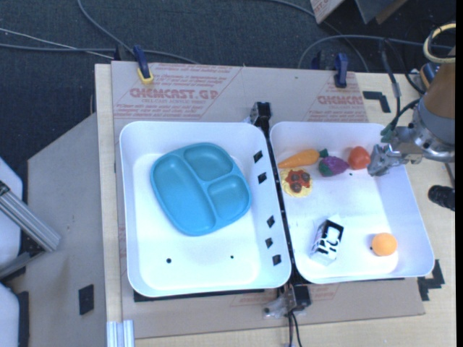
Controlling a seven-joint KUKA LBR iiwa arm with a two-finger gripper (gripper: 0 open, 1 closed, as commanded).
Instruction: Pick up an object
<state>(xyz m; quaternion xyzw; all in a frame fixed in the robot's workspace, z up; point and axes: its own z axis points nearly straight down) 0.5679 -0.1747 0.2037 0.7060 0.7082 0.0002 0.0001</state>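
- Lowest in the frame, at the bottom edge of the tabletop (108, 194) and under the seam between the two bins: small metal clamp (288, 303) with a dark cable going down out of the picture.
- Just above it, in the lower middle of the right bin (416, 215): black-and-white carton (328, 240), lying tilted.
- To the right of the carton, near the lower right corner of the same bin and well apart from the carton: orange ball (383, 244).
- Along the upper part of the right bin, from left to right: toy carrot (299, 159), purple toy (333, 165), red toy (358, 157). Carrot tip and purple toy very close together, contact not clear; red toy just beside the purple one.
- Directly below the carrot, near the left wall of the right bin: round yellow-and-red toy (297, 183).
- At the upper right of the right bin, just to the right of the red toy: gripper (382, 160), pointing left and down from the arm (438, 114) at the right edge of the frame. Not possible to tell whether open or closed; nothing seen held in it.
- In the left bin (134, 215), upper middle: blue divided plate (201, 187), lying flat with three compartments.
- At the upper edge of the brown board (188, 92) under the bins: two blue clamps (142, 65), one upper left and one upper right.
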